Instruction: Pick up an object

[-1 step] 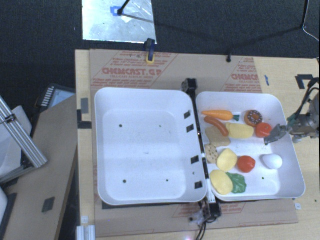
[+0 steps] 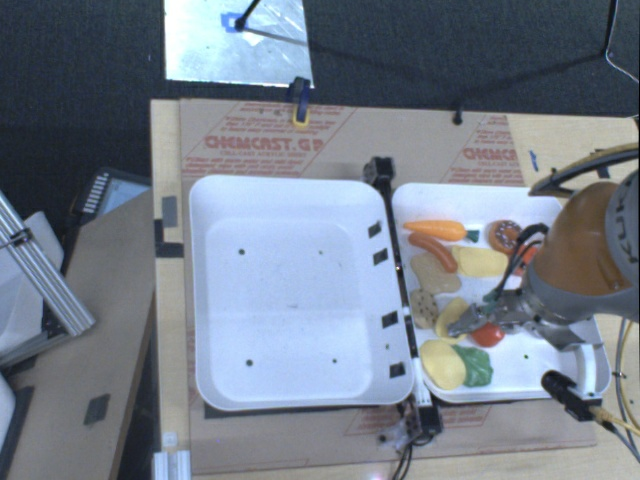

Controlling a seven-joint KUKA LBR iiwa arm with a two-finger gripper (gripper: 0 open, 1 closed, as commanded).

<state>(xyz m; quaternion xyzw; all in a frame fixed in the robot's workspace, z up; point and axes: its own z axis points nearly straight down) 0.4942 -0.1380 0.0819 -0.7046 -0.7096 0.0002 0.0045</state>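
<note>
Cardboard-topped bench (image 2: 260, 133) carries two white bins. Nearest, in the right bin (image 2: 520, 383), a yellow piece (image 2: 443, 363) touches a green one (image 2: 476, 366). Just beyond, the gripper (image 2: 478, 320) hangs over a red tomato (image 2: 488, 335); whether its jaws are spread cannot be told. Farther back lie a sausage (image 2: 434, 255) and a carrot (image 2: 436, 229).

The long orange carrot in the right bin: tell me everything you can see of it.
The long orange carrot looks like a smooth plastic toy, thick at one end and tapering toward the left. It lies flat and nearly level across the upper part of the right white bin, close to the far wall. A brownish sausage-shaped piece sits just below it; whether they touch is unclear. The gripper is lower in the bin, well apart from it.
</note>
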